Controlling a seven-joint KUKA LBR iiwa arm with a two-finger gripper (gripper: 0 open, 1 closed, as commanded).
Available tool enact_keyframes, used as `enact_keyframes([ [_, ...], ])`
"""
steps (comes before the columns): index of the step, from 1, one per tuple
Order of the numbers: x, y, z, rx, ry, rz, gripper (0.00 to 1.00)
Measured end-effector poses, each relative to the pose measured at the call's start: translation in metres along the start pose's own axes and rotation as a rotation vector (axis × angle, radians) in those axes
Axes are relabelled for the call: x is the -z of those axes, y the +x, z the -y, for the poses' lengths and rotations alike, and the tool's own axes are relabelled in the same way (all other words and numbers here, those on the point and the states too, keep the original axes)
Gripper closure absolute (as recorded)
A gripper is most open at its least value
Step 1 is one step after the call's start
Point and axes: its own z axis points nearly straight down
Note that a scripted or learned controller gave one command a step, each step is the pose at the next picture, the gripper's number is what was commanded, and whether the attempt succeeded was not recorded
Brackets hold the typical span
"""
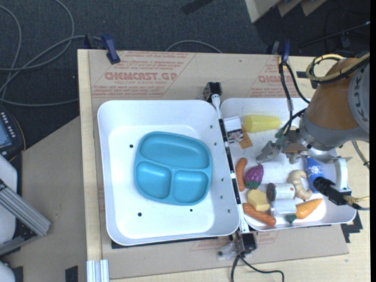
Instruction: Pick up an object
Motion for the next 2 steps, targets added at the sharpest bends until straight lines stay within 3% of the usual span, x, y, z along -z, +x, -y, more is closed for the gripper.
enact_keyframes([
  [1, -0.023, -0.088, -0.098, -0.007, -0.019, 0.013, 0.0],
  [2, -0.034, -0.095, -0.091, -0.005, -0.009, -0.004, 0.0],
])
